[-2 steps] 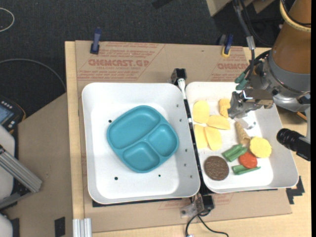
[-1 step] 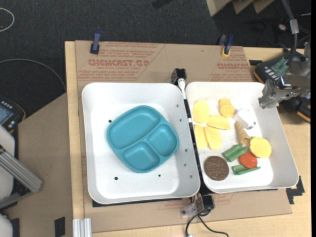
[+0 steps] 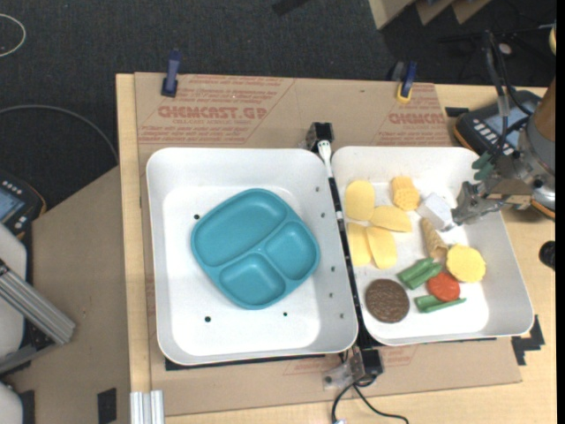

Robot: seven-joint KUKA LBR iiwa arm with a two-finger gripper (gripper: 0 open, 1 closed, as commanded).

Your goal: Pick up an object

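Surface: a brown cardboard sheet (image 3: 265,104) printed with red lettering covers the bench, held at its far edge by a blue clamp (image 3: 170,71) and a yellow-and-blue clamp (image 3: 406,78). Dark carpet lies beyond it.

Left bin (image 3: 168,237): white, shallow, holding a teal divided plate (image 3: 254,247) with three compartments, set near the middle and turned at an angle.

Right bin (image 3: 503,316): white, touching the left bin along a shared edge. Contents: a pale yellow oval piece (image 3: 359,199) at the far left; several pale yellow slices (image 3: 378,237) just beside and below it; a small orange ridged piece (image 3: 405,193); a white block (image 3: 436,208); a tan stick-like piece (image 3: 432,237); a yellow round piece (image 3: 465,262); a red piece (image 3: 444,286) between two green pods (image 3: 418,274); a brown round disc (image 3: 387,299) toward the near edge.

Gripper (image 3: 461,215): reaches in from the right over the right bin's far right part, tip just beside the white block and above the tan piece. Whether it is parted or closed, and whether it grips anything, cannot be told.

Surroundings: cables and dark equipment (image 3: 481,131) at the right; a metal frame piece (image 3: 35,312) at the left edge, cut off.
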